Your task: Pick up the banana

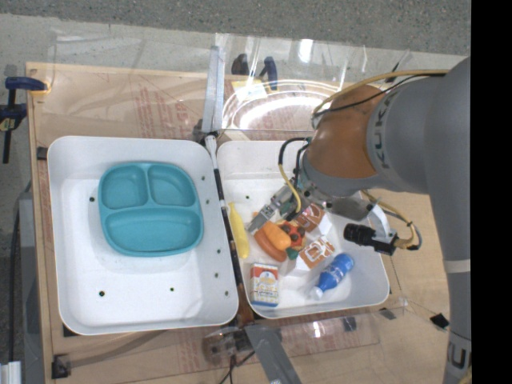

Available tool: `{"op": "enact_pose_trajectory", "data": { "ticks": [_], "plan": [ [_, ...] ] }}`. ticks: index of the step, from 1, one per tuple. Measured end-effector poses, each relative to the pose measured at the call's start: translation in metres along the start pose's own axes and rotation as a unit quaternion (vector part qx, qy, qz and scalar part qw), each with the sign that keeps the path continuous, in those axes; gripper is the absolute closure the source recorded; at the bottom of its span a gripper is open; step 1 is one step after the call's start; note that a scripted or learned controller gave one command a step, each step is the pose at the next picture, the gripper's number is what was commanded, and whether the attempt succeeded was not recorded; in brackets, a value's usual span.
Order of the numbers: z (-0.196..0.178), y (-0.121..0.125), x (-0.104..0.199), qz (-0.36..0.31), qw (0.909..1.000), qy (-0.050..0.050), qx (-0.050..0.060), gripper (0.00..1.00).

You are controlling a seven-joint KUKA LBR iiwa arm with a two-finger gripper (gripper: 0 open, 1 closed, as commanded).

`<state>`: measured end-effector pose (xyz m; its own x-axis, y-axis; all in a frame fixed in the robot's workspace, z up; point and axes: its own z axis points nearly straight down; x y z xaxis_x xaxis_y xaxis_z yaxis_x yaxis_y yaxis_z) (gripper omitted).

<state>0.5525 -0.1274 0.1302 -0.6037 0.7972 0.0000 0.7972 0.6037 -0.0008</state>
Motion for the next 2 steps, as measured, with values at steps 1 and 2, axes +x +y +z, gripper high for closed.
{"op": "enact_pose_trajectory", "data": {
  "ticks": [1, 2],
  "plan": [
    [0.019, 0.000, -0.065, 0.164, 0.9864, -0.001, 0.000, 0.00],
    [0.009, -0.037, -0.135, 0.015, 0.9999, 0.000, -0.003, 0.00]
  ]
}}
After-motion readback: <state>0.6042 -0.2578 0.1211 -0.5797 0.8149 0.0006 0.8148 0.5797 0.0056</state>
